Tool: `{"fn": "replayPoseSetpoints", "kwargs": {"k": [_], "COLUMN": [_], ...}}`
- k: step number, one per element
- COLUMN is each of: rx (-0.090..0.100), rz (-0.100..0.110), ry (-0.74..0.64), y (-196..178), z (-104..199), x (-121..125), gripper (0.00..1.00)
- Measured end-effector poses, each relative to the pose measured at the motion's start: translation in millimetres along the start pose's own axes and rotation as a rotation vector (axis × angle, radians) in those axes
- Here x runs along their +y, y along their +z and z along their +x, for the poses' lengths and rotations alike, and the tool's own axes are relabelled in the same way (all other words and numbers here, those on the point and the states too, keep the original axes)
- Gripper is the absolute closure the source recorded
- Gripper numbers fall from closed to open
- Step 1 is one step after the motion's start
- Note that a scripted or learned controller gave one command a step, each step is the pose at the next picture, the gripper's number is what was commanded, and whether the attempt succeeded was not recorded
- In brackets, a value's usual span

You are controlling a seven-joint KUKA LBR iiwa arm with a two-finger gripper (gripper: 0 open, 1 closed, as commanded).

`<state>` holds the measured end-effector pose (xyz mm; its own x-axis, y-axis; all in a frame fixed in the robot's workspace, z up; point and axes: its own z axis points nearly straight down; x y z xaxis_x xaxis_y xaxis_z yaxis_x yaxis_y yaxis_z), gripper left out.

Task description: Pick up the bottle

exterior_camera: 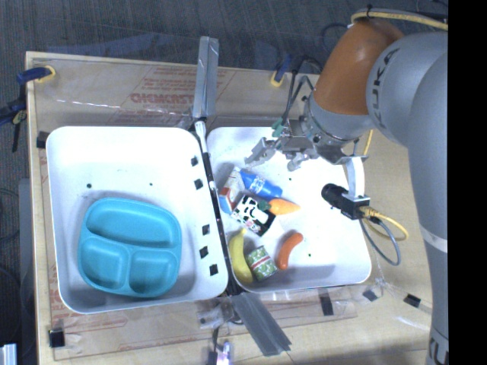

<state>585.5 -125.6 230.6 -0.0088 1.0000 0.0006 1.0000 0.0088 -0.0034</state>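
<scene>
A: Where is the bottle (255, 182)?
B: In the right bin (346, 261), lying on its side toward the bin's left wall, in the far half. It is blue with a white patch.

A: And the tool?
B: The gripper (275, 149) hangs over the far part of that bin, just beyond the bottle. Its fingers are spread and nothing sits between them.

A: What crowds the bottle?
B: A black-and-white patterned box (252, 211) lies just beside it on the near side. An orange carrot (283, 205) touches that box and points toward the bin's right wall. A small red-and-white item (225, 199) is wedged against the left wall, next to the bottle.

A: Anything nearer the front edge?
B: A banana (239, 255) along the left wall, a small green carton (261, 264) touching it, and a red-orange sausage (288, 249) just to the right.

A: Open room?
B: The right half of that bin's floor is bare white, as is the far left corner. The left bin (68, 150) holds a blue divided tray (131, 243) in its near half; its far half is bare.
</scene>
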Motion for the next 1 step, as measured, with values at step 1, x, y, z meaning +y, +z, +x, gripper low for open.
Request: {"fn": "replayPoseSetpoints", "kwargs": {"k": [1], "rx": [0.0], "rz": [0.002], "ry": [0.131], "y": [94.8], "z": [-61.1], "x": [20.0], "gripper": [0.0]}}
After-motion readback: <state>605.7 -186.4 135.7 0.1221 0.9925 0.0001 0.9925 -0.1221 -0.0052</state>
